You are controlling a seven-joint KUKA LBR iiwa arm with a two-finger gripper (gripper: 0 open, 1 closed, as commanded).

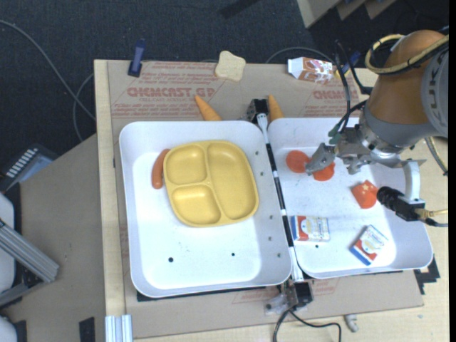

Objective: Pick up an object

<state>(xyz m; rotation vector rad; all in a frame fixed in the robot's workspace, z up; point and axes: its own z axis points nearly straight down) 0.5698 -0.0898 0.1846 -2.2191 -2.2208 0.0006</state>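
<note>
The claw (318,164) hangs low in the right bin (399,258) over 2 red-orange pieces (298,161), and I cannot tell its state. They look small, light and rounded, likely to slip, so pinching across the middle seems best. The bin floor is smooth; 2 small packets (311,229) lie well apart, leaving room.
</note>
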